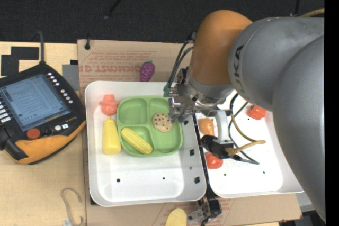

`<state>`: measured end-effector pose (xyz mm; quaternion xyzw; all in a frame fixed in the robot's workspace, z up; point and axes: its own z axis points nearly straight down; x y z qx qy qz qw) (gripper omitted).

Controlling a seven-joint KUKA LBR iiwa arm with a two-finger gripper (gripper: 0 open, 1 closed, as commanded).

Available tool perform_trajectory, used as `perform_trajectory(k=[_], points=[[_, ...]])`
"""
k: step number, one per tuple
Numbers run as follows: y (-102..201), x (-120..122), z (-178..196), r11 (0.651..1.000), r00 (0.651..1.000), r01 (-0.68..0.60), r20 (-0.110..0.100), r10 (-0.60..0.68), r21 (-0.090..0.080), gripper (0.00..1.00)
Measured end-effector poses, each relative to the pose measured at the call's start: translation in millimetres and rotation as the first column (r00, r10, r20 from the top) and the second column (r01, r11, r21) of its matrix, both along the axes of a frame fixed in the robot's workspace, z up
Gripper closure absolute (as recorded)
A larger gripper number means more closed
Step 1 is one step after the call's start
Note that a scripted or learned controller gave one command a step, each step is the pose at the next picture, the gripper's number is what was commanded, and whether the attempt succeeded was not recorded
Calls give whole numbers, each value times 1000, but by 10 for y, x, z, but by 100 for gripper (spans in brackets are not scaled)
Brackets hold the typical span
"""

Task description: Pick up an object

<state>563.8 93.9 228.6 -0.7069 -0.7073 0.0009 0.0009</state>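
My gripper [177,109] hangs low over the right edge of the left bin [137,188], just above the right rim of a green divided plate [126,109]. A brown speckled cookie [161,122] lies in the plate right beside the gripper. A yellow corn cob [136,141] rests in the plate's front compartment. Left of the plate stand a yellow bottle [110,136] and a pink-red fruit [108,105]. The arm's wrist hides the gripper's tips.
The right bin [254,180] holds an orange piece [206,126], a red piece [214,161] and a red-orange piece [257,111]. Purple grapes [147,70] lie behind the bins, a yellow fruit [176,216] in front. A teach pendant [37,108] sits at the left.
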Motion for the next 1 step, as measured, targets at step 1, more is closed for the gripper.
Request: perform_trajectory(k=[1], points=[[21, 56, 22, 1000, 1000, -3, 0, 3, 0, 100]])
